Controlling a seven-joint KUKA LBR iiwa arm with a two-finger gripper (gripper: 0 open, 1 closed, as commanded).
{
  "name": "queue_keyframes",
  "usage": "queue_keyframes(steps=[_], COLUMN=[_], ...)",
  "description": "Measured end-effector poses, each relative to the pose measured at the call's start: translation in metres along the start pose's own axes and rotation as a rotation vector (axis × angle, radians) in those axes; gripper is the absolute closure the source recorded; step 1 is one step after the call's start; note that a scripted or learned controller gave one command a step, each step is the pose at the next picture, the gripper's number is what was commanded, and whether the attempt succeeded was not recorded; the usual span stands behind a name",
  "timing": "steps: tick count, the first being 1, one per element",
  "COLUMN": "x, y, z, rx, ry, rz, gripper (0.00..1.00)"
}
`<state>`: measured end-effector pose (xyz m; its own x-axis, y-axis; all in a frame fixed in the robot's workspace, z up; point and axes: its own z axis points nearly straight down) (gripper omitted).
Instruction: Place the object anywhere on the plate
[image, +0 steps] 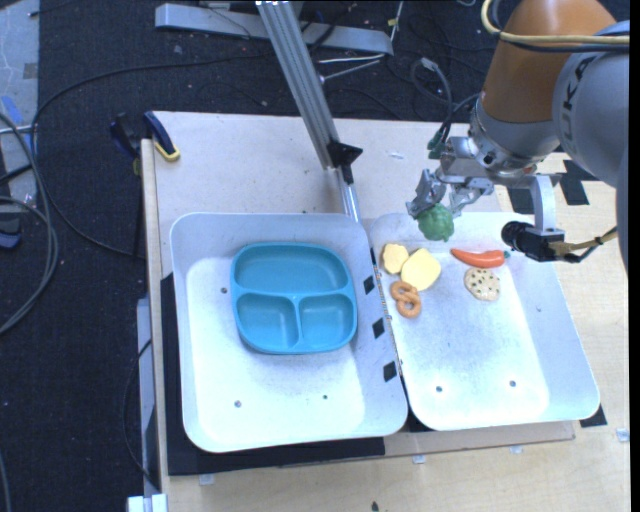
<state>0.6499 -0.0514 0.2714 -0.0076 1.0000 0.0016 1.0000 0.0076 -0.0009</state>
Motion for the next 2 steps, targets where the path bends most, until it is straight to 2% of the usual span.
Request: queue_keyframes(steps=[2], x=[0.096], y=[-0.014], z=[0.025], rx=[0.002], ry=[-0.001], rz=[0.001], gripper=[1.00])
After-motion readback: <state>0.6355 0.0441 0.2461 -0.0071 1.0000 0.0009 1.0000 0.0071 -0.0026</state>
